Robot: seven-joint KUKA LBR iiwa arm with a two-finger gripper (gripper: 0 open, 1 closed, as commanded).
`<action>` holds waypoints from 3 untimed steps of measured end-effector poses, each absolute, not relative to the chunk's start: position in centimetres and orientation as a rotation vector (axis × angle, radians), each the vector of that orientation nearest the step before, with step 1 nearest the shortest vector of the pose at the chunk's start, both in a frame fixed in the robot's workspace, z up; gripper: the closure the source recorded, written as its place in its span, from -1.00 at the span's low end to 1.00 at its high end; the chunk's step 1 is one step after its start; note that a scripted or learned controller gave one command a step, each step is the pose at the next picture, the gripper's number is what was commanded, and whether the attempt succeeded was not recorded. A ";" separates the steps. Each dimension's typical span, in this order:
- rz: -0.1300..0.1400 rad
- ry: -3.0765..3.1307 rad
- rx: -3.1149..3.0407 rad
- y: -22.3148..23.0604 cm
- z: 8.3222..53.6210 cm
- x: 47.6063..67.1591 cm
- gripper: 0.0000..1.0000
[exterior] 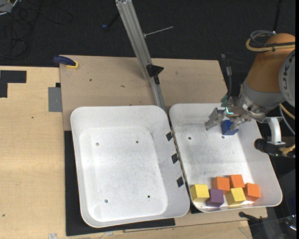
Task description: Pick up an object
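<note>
My gripper (227, 125) hangs over the far part of the right bin (204, 148), below the grey and orange arm that comes in from the right. A small blue block (229, 128) sits right under it, between the spread fingers. The left finger (213, 119) angles outward and stands a little apart from the block, so the gripper looks open. I cannot tell whether the block rests on the bin floor. Several blocks lie clustered at the near edge of the same bin: a yellow block (200, 191), a purple block (216, 197), orange blocks (221, 183) and another yellow block (234, 196).
The left bin (89, 133) lies beside the right one, with small black clips along the shared edge (173, 157). A slanted aluminium rail (139, 49) rises behind the bins. A black fitting (269, 146) sticks out at the right bin's right rim.
</note>
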State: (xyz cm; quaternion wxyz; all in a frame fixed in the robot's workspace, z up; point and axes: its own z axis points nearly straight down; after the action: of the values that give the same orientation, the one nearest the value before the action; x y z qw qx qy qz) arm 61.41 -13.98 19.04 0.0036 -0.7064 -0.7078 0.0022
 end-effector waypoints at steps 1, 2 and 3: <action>0.003 -2.222 -2.217 -14.0 19.3 61.5 -1.00; 0.008 -2.221 -2.211 -13.3 13.0 61.7 -1.00; 0.001 -2.221 -2.220 -13.2 9.0 61.7 -1.00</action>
State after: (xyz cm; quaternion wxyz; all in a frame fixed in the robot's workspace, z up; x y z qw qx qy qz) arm 61.70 -13.22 9.02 0.0007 -0.7070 -0.7072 0.0005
